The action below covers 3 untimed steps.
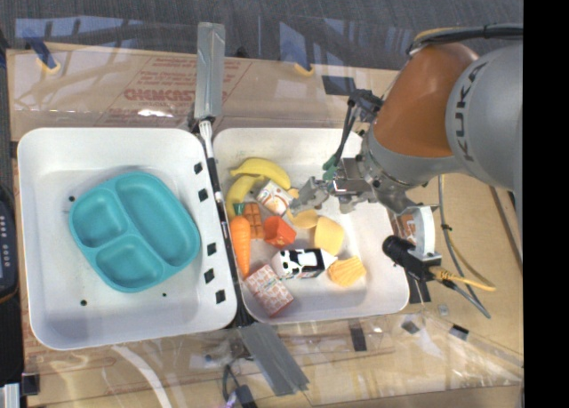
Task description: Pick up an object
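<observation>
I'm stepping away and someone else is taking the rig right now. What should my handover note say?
Claw: low over the right bin, above the toy pile; whether it is open or shut cannot be made out, and nothing is seen held in it.
Things: bananas, carrot, black-and-white cow toy, yellow pieces and a small box, all lying in the right bin. Left bin holds a teal divided plate.
Done: arm is over the pile.
Left: grip one object and lift it.

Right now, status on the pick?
Gripper low over the right bin, nothing seen held. Toys piled beneath: bananas, carrot, cow. Teal plate sits in the left bin.
</observation>
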Motion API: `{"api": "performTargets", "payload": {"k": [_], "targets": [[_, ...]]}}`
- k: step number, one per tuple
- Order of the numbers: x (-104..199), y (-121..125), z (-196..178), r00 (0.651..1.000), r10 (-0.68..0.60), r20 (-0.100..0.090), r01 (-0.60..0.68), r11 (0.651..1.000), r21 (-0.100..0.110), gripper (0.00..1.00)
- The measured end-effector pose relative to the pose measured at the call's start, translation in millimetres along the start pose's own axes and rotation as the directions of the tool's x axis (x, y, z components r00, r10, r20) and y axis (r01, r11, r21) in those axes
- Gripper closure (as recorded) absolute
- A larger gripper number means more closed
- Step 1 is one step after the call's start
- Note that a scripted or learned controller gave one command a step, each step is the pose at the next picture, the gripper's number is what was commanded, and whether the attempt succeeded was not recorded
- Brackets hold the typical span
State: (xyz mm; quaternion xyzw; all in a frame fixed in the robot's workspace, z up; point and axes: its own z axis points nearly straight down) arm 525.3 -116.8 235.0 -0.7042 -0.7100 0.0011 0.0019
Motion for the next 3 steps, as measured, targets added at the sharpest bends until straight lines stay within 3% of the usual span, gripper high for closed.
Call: {"api": "performTargets", "payload": {"k": [1, 2, 3], "targets": [[13, 38, 135, 0.998, 0.059, 0.000, -0.059, 0.998, 0.001, 0.00], [12, 38, 125, 0.998, 0.058, 0.001, -0.058, 0.998, 0.001, 1.00], [70, 76, 39, 1.000, 0.002, -0.001, -0.002, 1.000, -0.009, 1.00]]}}
